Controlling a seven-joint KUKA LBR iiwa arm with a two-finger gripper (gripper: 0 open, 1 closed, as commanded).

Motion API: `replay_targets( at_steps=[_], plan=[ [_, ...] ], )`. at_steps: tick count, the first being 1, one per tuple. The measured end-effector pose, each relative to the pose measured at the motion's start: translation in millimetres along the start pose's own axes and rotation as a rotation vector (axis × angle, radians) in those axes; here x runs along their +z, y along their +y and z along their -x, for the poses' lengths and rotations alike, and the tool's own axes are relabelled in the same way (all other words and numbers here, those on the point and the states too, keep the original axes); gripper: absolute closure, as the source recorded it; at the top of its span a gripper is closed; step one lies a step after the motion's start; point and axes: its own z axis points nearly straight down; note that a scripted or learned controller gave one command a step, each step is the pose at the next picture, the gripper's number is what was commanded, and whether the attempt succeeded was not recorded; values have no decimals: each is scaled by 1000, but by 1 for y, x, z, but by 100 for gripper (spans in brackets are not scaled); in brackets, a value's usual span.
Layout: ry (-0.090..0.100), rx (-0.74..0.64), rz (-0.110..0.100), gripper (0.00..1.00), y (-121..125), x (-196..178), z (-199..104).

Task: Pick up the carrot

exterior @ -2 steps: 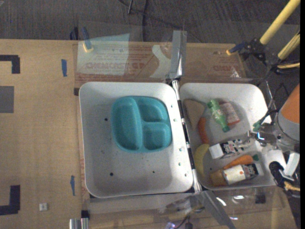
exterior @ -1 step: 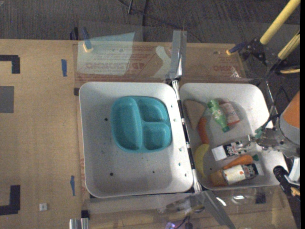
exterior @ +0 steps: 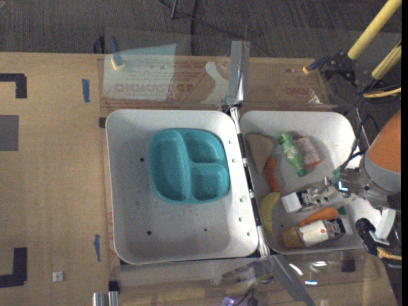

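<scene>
Two shallow white bins sit side by side on the table [exterior: 51, 190]. The left bin [exterior: 127, 234] carries a teal divided plate [exterior: 189, 165] with three compartments, lying flat near the bin's middle.

The right bin [exterior: 341, 127] holds the clutter. A green bottle [exterior: 291, 153] lies tilted near the top, with a small packet with a reddish label [exterior: 309, 152] just beside it on the right. A flat brown piece [exterior: 257, 146] lies against the bin's left side. Below it, a short orange-red item [exterior: 272, 173], a yellow rounded item [exterior: 270, 210] under that.

The carrot [exterior: 322, 214] lies in the lower half of the right bin, orange, tapered, tilted a little, between a small white box [exterior: 293, 201] up-left and a bottle with a white label and brown end [exterior: 313, 233] just below it, touching or nearly so.

The arm [exterior: 390, 158] comes in from the right, orange band visible at the edge. The claw [exterior: 317, 196] is low over the right bin, just above the carrot and next to the white box. Cannot tell whether it is apart or together; the parts blur into the items under them. No object visibly between them.

Yellow tubing [exterior: 376, 23] at upper right, outside the bins.
</scene>
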Motion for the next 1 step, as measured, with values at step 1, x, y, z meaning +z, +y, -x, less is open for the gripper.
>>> replay_targets(
  at_steps=[1],
  plan=[
    [-8, -56, 20, 0, -6, -1, -17]
  ],
)
